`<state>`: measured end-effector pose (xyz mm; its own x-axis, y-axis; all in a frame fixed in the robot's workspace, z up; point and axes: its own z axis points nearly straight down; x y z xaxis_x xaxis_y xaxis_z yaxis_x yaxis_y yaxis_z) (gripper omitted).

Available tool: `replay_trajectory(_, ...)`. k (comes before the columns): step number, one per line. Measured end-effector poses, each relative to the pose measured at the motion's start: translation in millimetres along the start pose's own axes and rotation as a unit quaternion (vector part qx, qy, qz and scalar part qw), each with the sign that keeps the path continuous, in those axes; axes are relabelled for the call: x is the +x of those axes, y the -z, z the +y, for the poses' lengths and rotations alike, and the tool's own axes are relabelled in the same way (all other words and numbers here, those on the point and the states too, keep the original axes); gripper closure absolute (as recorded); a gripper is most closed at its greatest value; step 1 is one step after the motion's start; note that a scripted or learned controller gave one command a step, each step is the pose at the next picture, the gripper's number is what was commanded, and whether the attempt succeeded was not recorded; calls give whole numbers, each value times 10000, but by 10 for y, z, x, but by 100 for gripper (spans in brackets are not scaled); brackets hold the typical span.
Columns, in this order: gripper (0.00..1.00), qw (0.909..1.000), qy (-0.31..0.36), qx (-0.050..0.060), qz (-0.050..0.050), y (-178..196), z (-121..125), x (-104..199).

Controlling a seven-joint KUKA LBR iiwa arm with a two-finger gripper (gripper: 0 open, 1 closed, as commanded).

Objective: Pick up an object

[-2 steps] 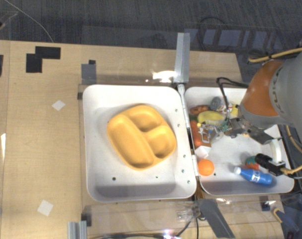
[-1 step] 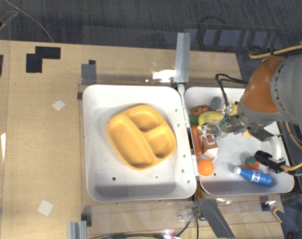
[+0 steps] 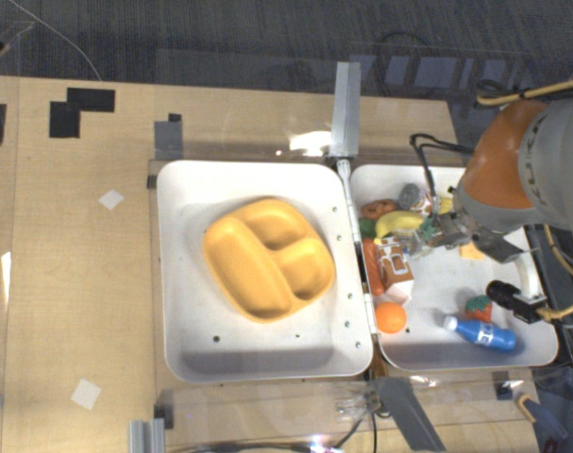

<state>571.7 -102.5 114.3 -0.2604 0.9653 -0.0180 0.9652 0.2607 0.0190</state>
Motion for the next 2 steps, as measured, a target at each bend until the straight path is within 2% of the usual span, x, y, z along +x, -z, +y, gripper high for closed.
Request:
replay_trajectory(1,100,9981,608,67,69,133,-312,-680)
replay_trajectory(2,0,9979,634,67,79,127,-297,-652)
